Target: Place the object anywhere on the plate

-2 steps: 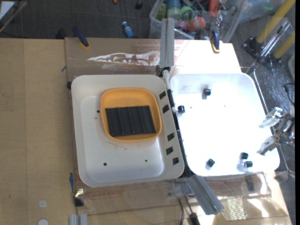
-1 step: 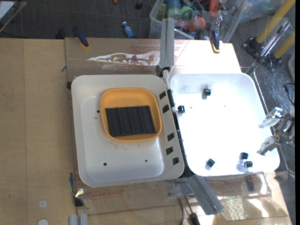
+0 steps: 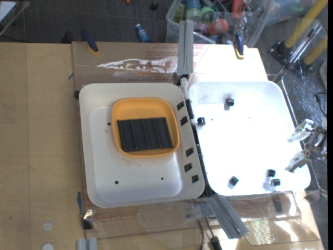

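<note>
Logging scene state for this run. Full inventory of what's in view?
left bin: 1, white, left half of bench
right bin: 1, white, right half of bench
plate: 1, orange-yellow, in left bin
object: 1, black, ridged slab, lying on the plate
small dark pieces: several, black, scattered in right bin
clutter tub: 1, clear, mixed colours, floor behind bench
hand: 1, pale metal, at right bin's right rim; finger state unclear
</note>
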Robot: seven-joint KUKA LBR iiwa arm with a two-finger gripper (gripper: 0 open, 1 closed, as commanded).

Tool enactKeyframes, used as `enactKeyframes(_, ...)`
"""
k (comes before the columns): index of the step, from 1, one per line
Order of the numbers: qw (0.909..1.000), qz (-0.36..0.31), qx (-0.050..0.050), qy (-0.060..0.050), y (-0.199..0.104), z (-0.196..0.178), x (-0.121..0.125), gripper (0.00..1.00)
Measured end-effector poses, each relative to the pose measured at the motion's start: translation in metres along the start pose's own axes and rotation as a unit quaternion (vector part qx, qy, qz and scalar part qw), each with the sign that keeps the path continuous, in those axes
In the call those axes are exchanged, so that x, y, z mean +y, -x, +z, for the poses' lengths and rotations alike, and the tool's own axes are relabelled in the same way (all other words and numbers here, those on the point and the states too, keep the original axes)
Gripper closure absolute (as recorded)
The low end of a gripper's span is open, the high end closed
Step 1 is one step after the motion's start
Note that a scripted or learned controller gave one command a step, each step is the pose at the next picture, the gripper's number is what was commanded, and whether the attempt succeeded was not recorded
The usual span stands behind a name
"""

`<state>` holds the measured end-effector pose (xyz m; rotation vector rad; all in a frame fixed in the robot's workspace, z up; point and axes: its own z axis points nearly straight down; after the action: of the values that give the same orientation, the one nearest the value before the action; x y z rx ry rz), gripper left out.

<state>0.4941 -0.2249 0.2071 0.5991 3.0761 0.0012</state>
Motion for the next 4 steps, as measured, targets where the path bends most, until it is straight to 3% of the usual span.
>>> enactKeyframes(4,1.0,0.0,0.0,0.0,0.0,0.0,0.0,0.0)
